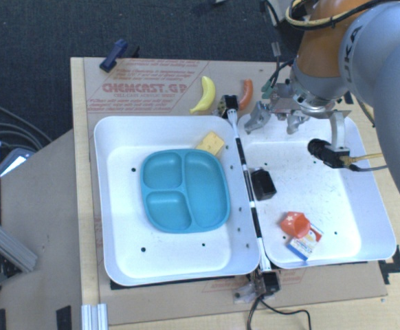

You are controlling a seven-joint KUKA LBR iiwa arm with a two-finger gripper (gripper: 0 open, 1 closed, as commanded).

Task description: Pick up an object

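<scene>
My gripper [275,124] hangs over the far left corner of the right bin [365,205], its two metal fingers [256,122] spread apart with nothing between them. A black block [262,184] lies in that bin against the middle divider, nearer the camera than the gripper. A red-orange object on a small colourful packet [299,229] rests near the bin's front. In the left bin [110,184] sit a blue divided plate [185,189] and a yellow block [211,143] at the plate's far right corner.
Behind the bins, on the brown board, lie a banana [203,95] and an orange-red item [246,93], close to the gripper's left. A blue object [113,56] sits at the board's far left corner. The arm fills the upper right.
</scene>
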